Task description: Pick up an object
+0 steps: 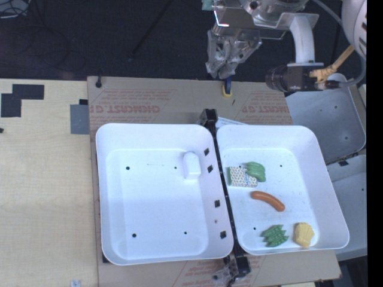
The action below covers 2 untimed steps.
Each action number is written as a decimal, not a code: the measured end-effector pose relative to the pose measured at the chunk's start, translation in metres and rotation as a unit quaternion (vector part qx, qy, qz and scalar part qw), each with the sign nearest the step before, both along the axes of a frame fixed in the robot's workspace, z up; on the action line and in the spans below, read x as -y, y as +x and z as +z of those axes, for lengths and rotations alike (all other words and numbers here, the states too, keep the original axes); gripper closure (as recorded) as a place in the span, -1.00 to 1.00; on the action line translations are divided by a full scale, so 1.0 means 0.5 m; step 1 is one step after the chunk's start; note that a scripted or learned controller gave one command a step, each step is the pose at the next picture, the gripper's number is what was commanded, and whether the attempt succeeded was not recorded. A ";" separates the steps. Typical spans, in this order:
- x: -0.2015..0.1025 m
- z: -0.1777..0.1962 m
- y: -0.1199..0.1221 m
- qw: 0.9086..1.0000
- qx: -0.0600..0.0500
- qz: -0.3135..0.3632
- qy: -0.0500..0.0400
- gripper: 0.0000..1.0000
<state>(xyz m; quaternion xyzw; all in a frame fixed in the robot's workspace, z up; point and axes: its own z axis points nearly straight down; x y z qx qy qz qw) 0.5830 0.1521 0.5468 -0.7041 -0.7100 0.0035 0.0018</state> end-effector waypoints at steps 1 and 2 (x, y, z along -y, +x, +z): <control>-0.117 -0.020 -0.095 1.000 0.000 -0.001 0.001 1.00; -0.114 0.000 -0.092 1.000 0.000 0.000 0.000 1.00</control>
